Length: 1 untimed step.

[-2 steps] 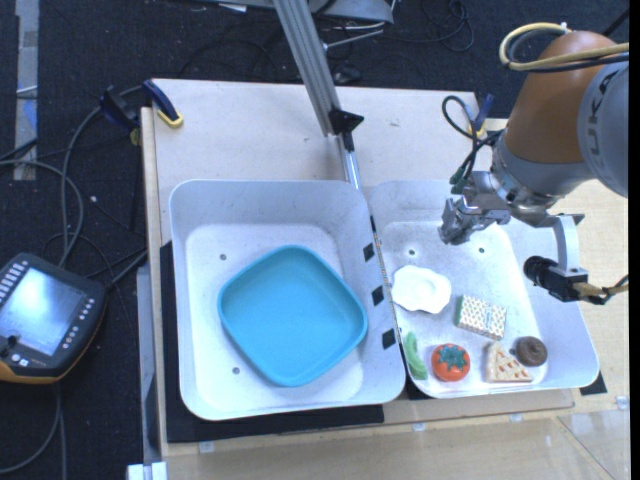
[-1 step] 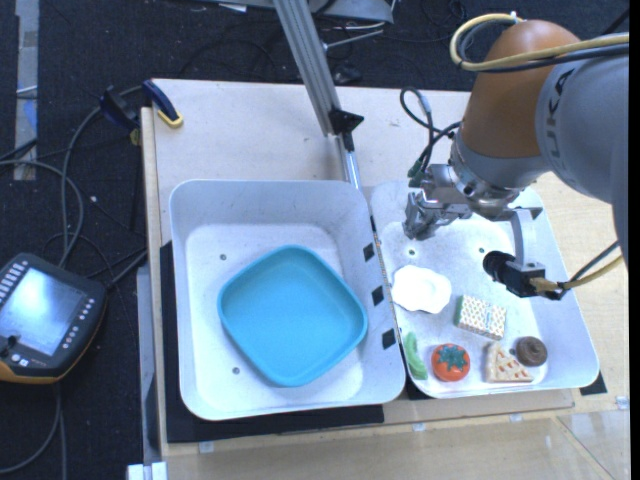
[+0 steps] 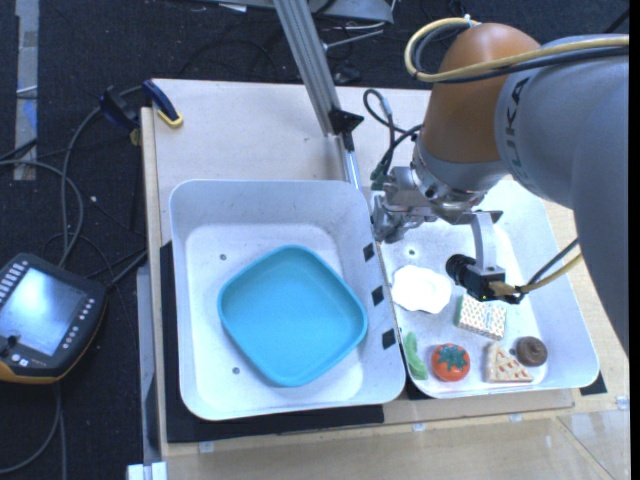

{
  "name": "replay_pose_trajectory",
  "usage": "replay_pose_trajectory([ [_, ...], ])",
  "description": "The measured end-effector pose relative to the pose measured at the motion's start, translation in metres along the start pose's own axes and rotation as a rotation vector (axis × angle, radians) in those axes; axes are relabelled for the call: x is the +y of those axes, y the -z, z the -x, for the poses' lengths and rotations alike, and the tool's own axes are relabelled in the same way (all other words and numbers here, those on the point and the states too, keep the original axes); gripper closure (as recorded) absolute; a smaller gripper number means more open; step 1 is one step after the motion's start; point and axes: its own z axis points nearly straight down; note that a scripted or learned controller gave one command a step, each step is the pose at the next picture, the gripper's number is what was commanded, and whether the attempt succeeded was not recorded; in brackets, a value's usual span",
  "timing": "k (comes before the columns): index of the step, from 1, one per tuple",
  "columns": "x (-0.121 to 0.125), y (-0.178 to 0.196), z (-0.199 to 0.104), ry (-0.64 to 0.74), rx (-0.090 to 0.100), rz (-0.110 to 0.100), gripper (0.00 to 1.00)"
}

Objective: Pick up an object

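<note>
A blue plate (image 3: 291,314) is lying in the left bin (image 3: 190,208). In the right bin (image 3: 560,268) small toy foods are sitting: a white piece (image 3: 421,289), a tomato (image 3: 450,361), a checkered block (image 3: 482,317), a donut (image 3: 529,350). They are probably light and stiff; the block's flat sides are offering a good hold. The gripper (image 3: 388,223) is hanging above the bin's far corner, and I cannot tell its state.
</note>
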Motion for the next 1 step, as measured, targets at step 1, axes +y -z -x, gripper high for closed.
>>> replay_pose_trajectory([
  [1, -0.0042, 0.0096, -0.0582, 0.001, 0.0, 0.001, 1.0],
])
